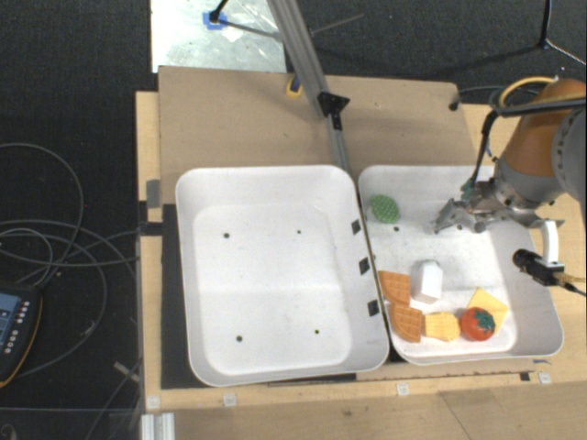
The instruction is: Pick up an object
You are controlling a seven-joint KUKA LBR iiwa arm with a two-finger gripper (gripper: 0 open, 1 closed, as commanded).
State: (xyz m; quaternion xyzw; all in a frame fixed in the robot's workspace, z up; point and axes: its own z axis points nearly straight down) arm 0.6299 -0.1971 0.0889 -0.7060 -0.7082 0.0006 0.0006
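The arm reaches in over the right bin, and its claw hangs low above bare floor in the bin's upper half. Whether the claw is released or clenched I cannot tell; nothing shows between its tips.

Taking the claw as landmark, the green ball lies just to its left. The white block sits below it, touching a waffle piece. Further below, along the bin's near wall, lie a second waffle piece, a yellow piece, a red tomato and a yellow wedge.

The step in hand looks like the approach, with no object yet chosen. The next move calls for shifting over one item, likely the ball, then descending and closing.
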